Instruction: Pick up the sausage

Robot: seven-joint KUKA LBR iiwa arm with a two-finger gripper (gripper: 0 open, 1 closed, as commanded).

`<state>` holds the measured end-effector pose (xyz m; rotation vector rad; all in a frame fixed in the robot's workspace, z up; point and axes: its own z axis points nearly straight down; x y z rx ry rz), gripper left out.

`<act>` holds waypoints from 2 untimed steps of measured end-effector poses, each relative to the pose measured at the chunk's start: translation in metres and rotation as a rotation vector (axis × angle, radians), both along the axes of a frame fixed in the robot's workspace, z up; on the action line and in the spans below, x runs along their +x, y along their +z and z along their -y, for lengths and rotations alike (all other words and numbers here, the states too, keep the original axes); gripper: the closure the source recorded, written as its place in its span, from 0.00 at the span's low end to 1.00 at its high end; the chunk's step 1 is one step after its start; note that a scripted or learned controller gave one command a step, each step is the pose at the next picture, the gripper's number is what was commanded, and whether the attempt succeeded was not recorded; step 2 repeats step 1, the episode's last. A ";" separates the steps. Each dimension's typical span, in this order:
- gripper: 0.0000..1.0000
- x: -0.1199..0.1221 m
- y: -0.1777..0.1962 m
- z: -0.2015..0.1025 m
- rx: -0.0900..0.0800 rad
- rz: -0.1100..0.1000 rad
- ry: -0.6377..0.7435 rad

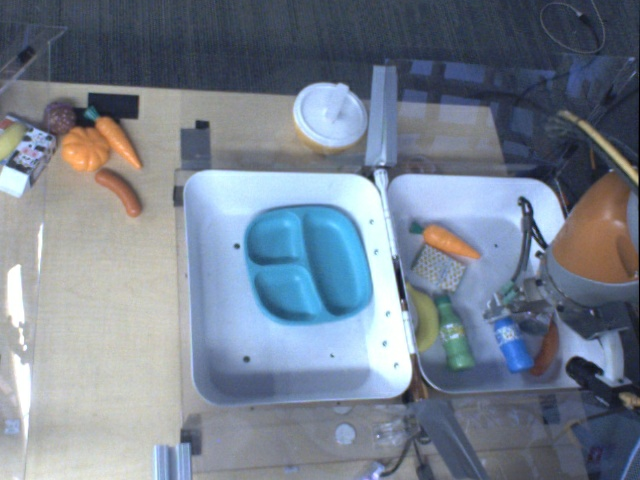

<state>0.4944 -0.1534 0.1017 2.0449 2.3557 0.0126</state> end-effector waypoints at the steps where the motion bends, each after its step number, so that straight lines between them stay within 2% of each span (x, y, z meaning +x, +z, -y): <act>1: 1.00 -0.007 0.082 -0.122 0.009 -0.020 0.039; 2: 1.00 -0.007 0.082 -0.122 0.009 -0.020 0.039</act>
